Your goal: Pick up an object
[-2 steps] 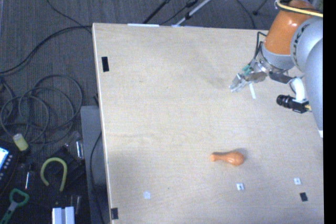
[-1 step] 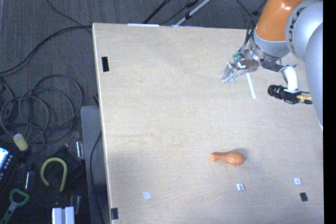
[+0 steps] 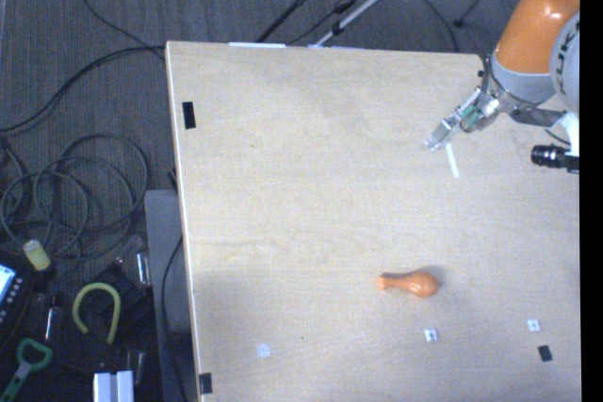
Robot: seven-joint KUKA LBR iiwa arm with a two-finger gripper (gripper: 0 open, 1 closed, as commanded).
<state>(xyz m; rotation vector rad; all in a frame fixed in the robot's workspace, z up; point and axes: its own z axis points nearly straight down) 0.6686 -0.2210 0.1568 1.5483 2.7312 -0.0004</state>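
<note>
The pincer [image 3: 443, 138] hangs over the upper right part of the desk [image 3: 301, 202], slanting down and to the left from the grey and orange arm [image 3: 532, 33] that enters from the right. Its tip is small and blurred here, so whether it is apart or together cannot be told, and nothing can be seen held in it. A short white sliver [image 3: 453, 161] lies on the desk just below the tip; whether the two touch is unclear.

The one thing worth picking is a small orange object [image 3: 411, 283], shaped like a little gourd, with a fat round end and a thin neck. It rests on the bare wood in the lower middle of the desk, well apart from the pincer. From the pincer it lies toward the bottom of the view and slightly to the left. Its long axis runs nearly left to right, the neck pointing left and the bulb right, tilted only a little. My judgement is that the coming move turns on carrying the pincer down the view to stand above the object, then closing across the short width, not along the length.

No brand, label or readable writing shows; a few small black and white markers [image 3: 188, 115] on the desk are too small to read
</note>
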